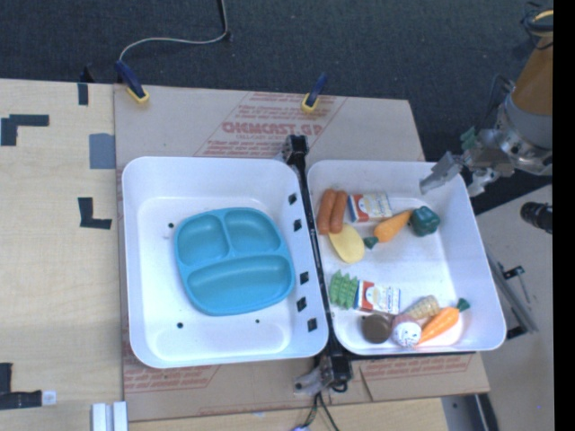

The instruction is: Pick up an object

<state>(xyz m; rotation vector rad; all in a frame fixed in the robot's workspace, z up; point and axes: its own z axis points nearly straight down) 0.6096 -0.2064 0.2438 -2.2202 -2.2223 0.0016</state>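
The right bin (481, 268) holds several toy foods. Along its far side lie a pair of sausages (331, 209), a small carton (370, 206), a short carrot (393, 226), a dark green vegetable (424, 221) and a yellow piece (347, 243). Near the front are a green leafy piece (343, 288), a second carton (377, 297), a brown piece (375, 328), a corn cob (422, 310) and a long carrot (440, 323). My gripper (456, 176) hovers over the bin's far right corner, open, with nothing between its fingers.
The left bin (144, 241) holds a blue divided plate (235, 260). A black hinge strip (305, 241) runs between the two bins. Two clamps (133, 81) (314, 97) pin the cardboard sheet at the back.
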